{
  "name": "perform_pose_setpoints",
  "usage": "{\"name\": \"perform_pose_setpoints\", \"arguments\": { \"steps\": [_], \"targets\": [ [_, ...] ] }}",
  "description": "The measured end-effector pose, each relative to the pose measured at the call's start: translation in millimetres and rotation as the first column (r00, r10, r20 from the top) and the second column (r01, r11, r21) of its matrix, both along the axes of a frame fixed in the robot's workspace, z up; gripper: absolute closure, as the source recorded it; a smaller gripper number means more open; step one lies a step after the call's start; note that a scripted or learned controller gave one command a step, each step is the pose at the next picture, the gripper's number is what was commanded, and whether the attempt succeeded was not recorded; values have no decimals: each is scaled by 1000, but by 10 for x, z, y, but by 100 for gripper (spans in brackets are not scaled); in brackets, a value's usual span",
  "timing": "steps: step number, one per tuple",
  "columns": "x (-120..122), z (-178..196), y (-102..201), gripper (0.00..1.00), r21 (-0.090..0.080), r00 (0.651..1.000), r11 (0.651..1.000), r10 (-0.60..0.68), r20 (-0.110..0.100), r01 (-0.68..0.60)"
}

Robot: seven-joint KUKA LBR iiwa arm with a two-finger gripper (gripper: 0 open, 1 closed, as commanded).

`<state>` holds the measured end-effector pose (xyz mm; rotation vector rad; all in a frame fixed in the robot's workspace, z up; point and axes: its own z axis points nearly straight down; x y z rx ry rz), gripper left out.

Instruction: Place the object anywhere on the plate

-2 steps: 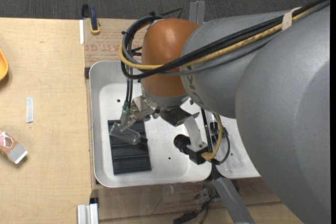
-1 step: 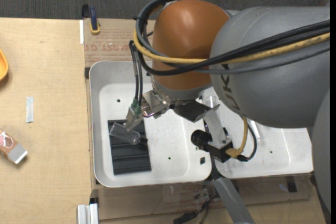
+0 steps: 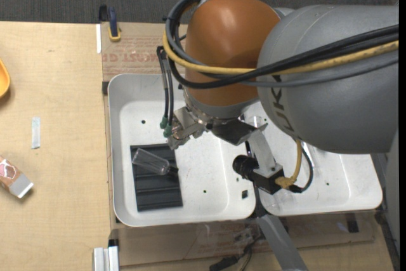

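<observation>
- The arm [image 3: 298, 66] reaches in from the right and hangs over the left bin [image 3: 120, 155], its orange band covering much of the bin's upper part.
- The pincer [image 3: 184, 130] sits low under the wrist, just above and to the right of a dark ridged rectangular plate [image 3: 158, 193] that lies on the floor of the left bin, toward its front left.
- A small clear, glassy object [image 3: 155, 160] lies across the upper end of that plate. It appears to rest on the plate, though its transparency makes the contact hard to confirm.
- Whether the pincer is spread or pressed together cannot be told: the wrist and cables hide the tips, and nothing is seen between them.
- Judged from this layout, the placing looks largely done, with the object on the plate and apart from the pincer. What seems left is for the arm to draw clear without knocking it.
- The right bin [image 3: 342, 193] lies mostly under the arm; the counter [image 3: 51, 105] to the left carries a few stray small items well away from the work.
</observation>
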<state>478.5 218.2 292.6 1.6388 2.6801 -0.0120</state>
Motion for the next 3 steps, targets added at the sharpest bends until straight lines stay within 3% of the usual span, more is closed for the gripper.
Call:
{"name": "perform_pose_setpoints", "arguments": {
  "steps": [1, 2, 3],
  "targets": [
    [-2, 24, -71, 100, 3, 997, 997, 82, 2, -82],
    [-13, -527, -15, 100, 4, 995, 995, 99, -1, -99],
    [157, -1092, 3, 100, 4, 995, 995, 104, 0, -104]
  ]
}}
